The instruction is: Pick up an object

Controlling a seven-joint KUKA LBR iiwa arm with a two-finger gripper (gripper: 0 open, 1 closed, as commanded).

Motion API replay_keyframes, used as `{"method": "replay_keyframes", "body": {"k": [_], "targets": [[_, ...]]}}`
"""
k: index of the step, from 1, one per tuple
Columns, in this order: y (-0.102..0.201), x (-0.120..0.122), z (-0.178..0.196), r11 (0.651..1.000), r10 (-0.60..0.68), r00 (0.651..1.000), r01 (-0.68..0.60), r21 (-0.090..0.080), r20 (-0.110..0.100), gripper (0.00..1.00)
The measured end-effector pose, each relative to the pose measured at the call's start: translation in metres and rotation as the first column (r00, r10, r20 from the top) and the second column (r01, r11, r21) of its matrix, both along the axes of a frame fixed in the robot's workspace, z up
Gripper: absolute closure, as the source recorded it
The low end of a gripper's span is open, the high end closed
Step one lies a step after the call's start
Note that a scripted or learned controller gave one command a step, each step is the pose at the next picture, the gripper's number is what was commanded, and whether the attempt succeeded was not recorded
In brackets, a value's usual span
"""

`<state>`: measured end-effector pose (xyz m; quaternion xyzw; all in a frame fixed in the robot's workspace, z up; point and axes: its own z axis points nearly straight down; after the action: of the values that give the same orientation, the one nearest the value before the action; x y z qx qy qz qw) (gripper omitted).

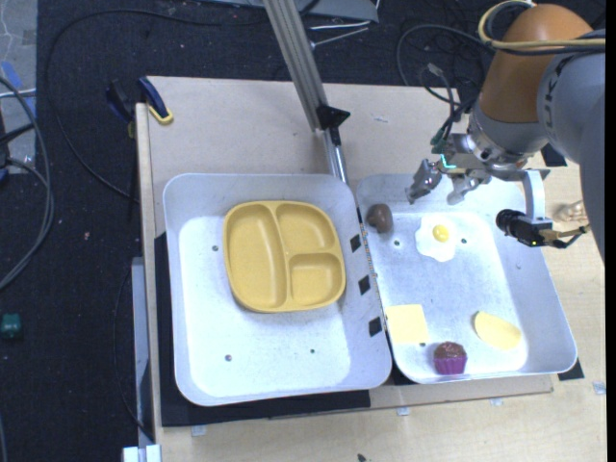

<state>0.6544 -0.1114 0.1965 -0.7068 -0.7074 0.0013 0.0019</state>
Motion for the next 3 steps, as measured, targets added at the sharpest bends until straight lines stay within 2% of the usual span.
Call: {"method": "replay_keyframes", "body": {"k": [1, 2, 3], "targets": [[0.000, 0.001, 0.003, 1.000, 0.001, 1.000, -0.001, -0.001, 0.005, 0.00], [0.004, -0.004, -0.060, 1.000, -0.001, 1.000, 0.001, -0.001, -0.001, 0.00], [0.001, -0.002, -0.096, 1.000, -0.001, 1.000, 0.001, -0.002, 0.003, 0.00]]}}
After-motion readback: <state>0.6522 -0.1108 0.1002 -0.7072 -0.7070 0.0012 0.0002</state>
